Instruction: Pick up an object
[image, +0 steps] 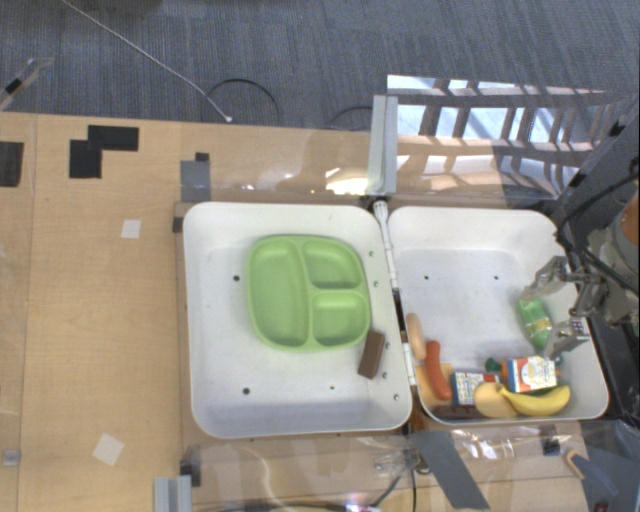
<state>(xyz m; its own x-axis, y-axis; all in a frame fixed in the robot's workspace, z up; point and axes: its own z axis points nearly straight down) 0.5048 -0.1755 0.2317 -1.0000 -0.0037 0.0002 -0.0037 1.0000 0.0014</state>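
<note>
The jaws are being held apart around a green object at the right bin's right wall; a carton, banana and sausage are lying near, a green tray well apart

Open fingers straddle a green object in the right bin.

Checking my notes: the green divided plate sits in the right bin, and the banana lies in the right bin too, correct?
Not quite. The camera view shows the green divided plate in the left bin, not the right. The banana does lie in the right bin.
</note>
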